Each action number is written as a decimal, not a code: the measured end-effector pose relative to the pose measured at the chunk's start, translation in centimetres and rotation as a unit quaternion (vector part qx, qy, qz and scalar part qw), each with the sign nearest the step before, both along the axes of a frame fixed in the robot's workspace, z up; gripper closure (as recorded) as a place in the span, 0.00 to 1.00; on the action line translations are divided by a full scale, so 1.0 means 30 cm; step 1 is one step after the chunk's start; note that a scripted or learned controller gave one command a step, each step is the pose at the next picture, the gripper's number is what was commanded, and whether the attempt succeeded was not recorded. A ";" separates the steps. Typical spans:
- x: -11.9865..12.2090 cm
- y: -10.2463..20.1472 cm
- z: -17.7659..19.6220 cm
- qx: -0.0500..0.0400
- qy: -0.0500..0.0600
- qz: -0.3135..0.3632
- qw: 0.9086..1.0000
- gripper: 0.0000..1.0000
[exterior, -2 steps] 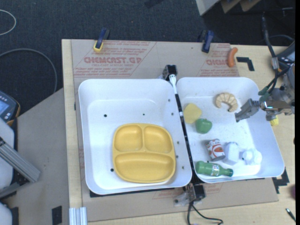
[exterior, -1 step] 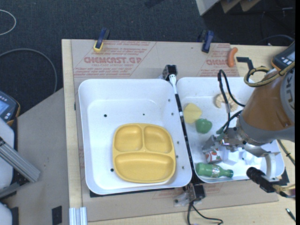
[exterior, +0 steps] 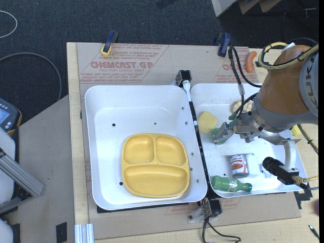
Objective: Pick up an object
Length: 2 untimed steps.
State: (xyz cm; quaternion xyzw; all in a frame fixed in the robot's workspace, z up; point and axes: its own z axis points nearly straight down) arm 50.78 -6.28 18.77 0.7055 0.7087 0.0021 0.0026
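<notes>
My gripper (exterior: 221,134) hangs low in the right bin (exterior: 217,92), near its left wall. Just up and left of it lies a pale yellow rounded object (exterior: 207,121), very close to the gripper tip; I cannot tell whether they touch. A small red and white can (exterior: 239,164) stands further toward the front of the same bin. A green bottle (exterior: 230,184) lies on its side along the bin's front edge. Nothing is visibly held by the gripper.
The left bin (exterior: 101,105) holds a yellow divided plate (exterior: 155,164) in its front half. The grey and orange arm (exterior: 286,85) covers the right bin's back right part. A small orange item (exterior: 251,61) lies on the bench behind the bins.
</notes>
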 end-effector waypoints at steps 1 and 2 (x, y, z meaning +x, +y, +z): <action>-0.092 0.231 0.754 0.002 -0.006 0.002 1.000 0.00; -0.094 0.056 1.186 -0.001 -0.006 -0.005 1.000 0.00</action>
